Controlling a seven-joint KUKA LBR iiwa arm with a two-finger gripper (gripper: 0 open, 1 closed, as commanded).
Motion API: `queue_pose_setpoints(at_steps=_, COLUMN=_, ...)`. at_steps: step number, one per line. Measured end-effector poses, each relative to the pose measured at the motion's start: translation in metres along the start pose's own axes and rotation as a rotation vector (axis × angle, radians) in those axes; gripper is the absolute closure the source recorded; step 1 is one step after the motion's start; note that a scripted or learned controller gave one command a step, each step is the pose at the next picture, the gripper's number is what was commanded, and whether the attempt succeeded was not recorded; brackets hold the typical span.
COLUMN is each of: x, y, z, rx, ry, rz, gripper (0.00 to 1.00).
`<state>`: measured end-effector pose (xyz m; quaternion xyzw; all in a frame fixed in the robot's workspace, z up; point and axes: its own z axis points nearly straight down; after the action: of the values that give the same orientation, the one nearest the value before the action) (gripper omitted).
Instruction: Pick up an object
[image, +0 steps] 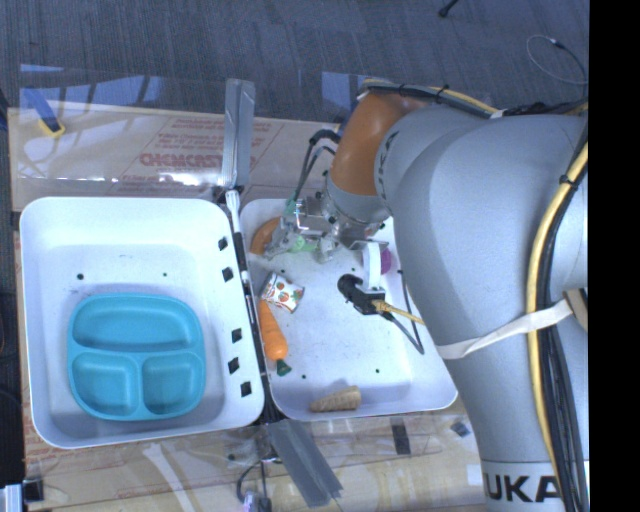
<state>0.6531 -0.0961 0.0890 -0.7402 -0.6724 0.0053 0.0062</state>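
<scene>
My claw (305, 238) is down in the far corner of the right bin (430, 395). From this angle I cannot tell whether it is wide or narrow, and I see nothing gripped in it.

The likeliest target, by my reading, is the orange rounded toy (262, 236). It lies just beside the claw on the side away from the arm, against the bin wall, and I cannot tell whether the two touch. So I judge the reach as made, with the grasp and the lift both left to do.

Next out from the claw, towards the camera, is a small printed carton (283, 292), near but apart from it. Beyond that a carrot (273, 338) lies along the same wall. A tan bread-like roll (335, 401) sits well apart at the bin's near edge.

A pink piece (386, 262) shows under the arm; I cannot make out what it is.

The left bin (40, 260), past the dividing wall, holds a blue divided plate (137, 355), far from the claw.
</scene>
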Motion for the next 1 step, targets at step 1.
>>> queue_pose_setpoints(at_steps=1, x=0.0011, y=-0.0007, z=-0.0093, rx=0.004, ry=-0.002, rz=-0.008, gripper=1.0)
